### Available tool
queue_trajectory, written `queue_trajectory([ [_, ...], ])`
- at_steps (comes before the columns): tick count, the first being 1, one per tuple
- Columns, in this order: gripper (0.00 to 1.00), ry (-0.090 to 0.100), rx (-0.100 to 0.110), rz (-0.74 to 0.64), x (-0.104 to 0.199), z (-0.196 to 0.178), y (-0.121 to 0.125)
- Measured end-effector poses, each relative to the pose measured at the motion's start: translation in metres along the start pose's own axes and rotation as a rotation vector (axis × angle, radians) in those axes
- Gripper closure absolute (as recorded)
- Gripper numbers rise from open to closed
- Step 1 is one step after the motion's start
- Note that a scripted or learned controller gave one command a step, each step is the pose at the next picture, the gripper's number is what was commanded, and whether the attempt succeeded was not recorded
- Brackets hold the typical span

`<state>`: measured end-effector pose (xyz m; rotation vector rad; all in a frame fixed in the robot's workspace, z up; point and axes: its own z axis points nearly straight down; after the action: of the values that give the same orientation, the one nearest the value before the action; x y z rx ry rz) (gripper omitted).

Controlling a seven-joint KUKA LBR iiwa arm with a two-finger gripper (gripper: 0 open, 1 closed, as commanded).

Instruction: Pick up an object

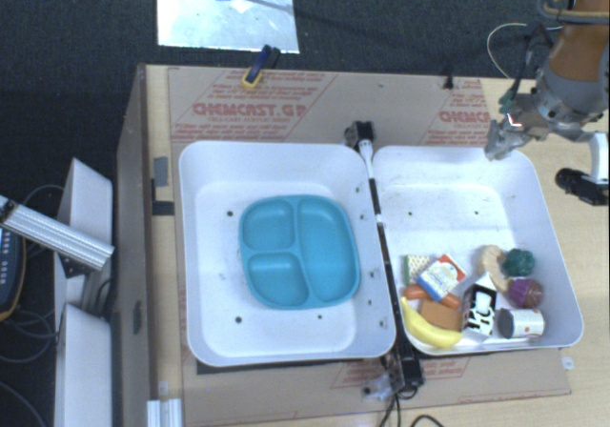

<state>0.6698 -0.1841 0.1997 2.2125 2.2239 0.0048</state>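
the things to pick from lie heaped in the lower right of the frame, in the near corner of the right bin (534,189): a banana (425,328) along the bottom edge, a small orange-and-white carton (440,277) above it, a black-and-white block (481,310), a white can (520,322) on its side, a purple ball (523,293), a dark green ball (519,261) and a pale lump (491,256). they touch or overlap one another, so no piece sits clear.

the left bin (205,187) holds a blue divided plate (298,252) at the frame's centre left.

the gripper (501,142) hangs at the upper right of the frame, over the far rim of the right bin, well apart from the heap and carrying nothing. whether its fingers are spread or closed i cannot tell; they blur into one pale tip.

the step looks like the approach, with the grasp not yet begun. the next move calls for travel down-frame to the heap, then a descent onto an outlying piece, perhaps the green ball or the can.
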Motion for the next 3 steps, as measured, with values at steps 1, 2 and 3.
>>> queue_trajectory([
  [1,1.0,0.002,0.002,-0.001,0.074,-0.011,0.0],
  [2,1.0,0.002,0.003,0.0,0.144,0.002,-0.011],
  [3,1.0,0.001,0.001,-0.002,0.144,-0.009,-0.01],
])
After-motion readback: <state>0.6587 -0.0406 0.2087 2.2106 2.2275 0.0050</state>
